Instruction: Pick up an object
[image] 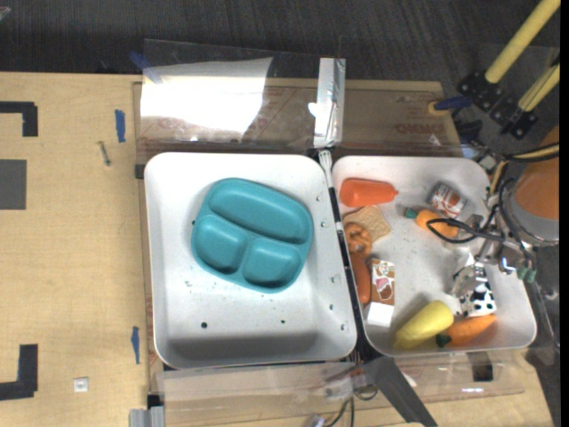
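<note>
In the right bin (pixel 418 261), we see the gripper (pixel 469 277) low over the clutter near the bin's right wall, the arm's orange band (pixel 542 194) above it at the view's edge. We cannot tell from this slant whether the gripper is spread or closed, and nothing can be made out in its grasp. Just beneath the gripper, toward the near rim, lies a black-and-white spotted toy (pixel 481 302); it is too small for us to read a long axis or which way it points. Touching that toy on its near side is an orange toy (pixel 474 329), and beside that a yellow toy (pixel 425 323), both lying with their long axes running from lower left to upper right in the view. Left of the gripper sit a small carton (pixel 383 281) and a white cube (pixel 380 314), and beyond them a sausage (pixel 359 276) lies along the bin's left wall, its length parallel to that wall. Farther back from the gripper are a small can (pixel 447 200), a carrot (pixel 428 218) with a green end pointing left, a cracker (pixel 373 221), a pretzel (pixel 356 236) and an orange block (pixel 368 191) lying crosswise. Well left of the gripper, the left bin (pixel 160 238) holds a teal three-compartment plate (pixel 252 232).
</note>
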`<state>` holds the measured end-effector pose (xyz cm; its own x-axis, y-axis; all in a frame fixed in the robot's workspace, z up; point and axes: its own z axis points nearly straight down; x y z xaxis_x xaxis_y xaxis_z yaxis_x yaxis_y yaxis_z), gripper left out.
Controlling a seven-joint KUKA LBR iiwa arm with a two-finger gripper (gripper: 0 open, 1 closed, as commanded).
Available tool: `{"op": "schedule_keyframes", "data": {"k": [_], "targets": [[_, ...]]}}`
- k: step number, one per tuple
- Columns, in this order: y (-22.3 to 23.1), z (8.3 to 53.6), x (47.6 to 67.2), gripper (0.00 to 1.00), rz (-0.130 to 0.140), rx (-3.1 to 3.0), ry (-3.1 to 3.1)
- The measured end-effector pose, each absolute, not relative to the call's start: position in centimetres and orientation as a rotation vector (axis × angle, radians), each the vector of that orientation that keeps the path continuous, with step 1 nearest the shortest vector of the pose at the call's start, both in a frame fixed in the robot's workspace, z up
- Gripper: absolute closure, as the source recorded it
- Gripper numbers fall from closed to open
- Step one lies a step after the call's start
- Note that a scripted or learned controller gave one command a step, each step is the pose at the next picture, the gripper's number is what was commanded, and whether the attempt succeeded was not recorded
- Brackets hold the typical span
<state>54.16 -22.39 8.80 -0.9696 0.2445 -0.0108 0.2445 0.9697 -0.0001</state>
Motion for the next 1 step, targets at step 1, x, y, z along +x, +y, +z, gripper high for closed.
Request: {"op": "schedule_keyframes", "data": {"k": [1], "targets": [[-22.27, 8.81, 50.44, 0.00, 0.001, 0.501, 3.093]]}}
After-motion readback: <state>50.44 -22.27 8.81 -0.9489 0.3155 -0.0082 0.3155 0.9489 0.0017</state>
